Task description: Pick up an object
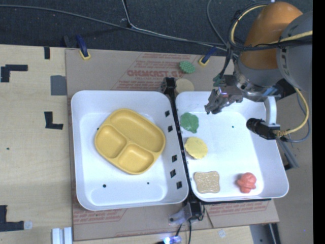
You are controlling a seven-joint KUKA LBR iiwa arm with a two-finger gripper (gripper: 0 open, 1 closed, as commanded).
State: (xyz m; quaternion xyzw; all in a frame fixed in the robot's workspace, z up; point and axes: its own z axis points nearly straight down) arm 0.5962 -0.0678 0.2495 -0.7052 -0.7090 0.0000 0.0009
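the tool (215,105) hung over the upper left part of the right bin (264,156), dark and small beneath the grey arm (284,44) with its orange band. whether it was spread or closed could not be told from above, and nothing showed clamped in it. just below and to its left lay one green piece (189,121), close to the tool but apart from it, near the bin's left wall.

the right bin held four small things in all. below the green piece sat one round yellow piece (196,148). at the bin's lower edge lay one tan, square, waffle-like piece (206,182), and to its right one red piece (246,182), near the lower right corner. all four lay apart from one another.

the left bin (86,156) held one thing only: a yellow tray (130,141) with three compartments, set at a slant near the bin's middle.

the two white bins stood side by side, touching along a dark divider, on a sheet of brown cardboard (142,70) laid over the tabletop (30,151). on the cardboard above the bins lay one more green piece (187,66), well outside either bin. two black cables (127,22) ran across the dark floor above.
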